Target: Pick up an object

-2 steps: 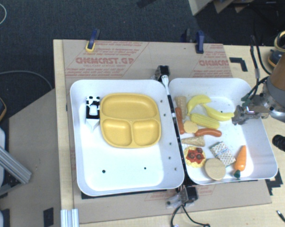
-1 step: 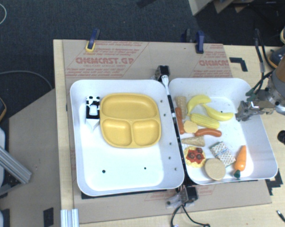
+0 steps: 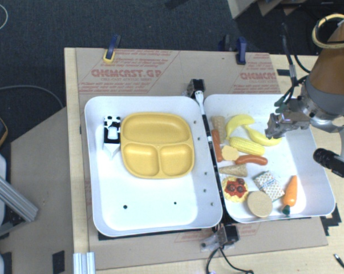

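While the hand hovers over the right bin, finger state unreadable, the banana lies just left of it, touching the corn; carrot sits nearer the front edge

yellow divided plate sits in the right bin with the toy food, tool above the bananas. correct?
Not quite. The camera view shows the yellow divided plate in the left bin, not the right one. The toy food, including the bananas, lies in the right bin, and the tool is above the bananas.
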Controlling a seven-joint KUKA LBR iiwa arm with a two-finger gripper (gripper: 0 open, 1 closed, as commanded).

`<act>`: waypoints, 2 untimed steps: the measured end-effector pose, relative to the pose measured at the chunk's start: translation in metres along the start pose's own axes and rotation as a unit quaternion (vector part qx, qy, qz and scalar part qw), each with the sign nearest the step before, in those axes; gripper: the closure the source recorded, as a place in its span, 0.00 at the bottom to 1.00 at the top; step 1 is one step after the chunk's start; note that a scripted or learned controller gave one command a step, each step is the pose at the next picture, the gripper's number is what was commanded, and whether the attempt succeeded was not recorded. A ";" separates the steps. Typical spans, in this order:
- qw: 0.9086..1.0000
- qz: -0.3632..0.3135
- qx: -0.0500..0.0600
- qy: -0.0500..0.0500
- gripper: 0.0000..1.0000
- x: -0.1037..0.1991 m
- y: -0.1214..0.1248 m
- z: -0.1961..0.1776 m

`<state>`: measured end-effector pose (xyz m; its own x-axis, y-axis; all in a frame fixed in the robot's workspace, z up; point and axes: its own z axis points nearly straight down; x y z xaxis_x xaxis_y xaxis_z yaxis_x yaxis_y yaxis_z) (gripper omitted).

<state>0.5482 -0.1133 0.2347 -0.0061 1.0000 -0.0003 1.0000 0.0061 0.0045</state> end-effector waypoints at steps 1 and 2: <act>1.000 0.001 0.004 0.001 1.00 0.052 0.007 0.015; 1.000 0.001 0.002 0.001 1.00 0.096 0.014 0.017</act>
<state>0.5617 -0.0171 0.2176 -0.0044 1.0000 0.0010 1.0000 0.0044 -0.0004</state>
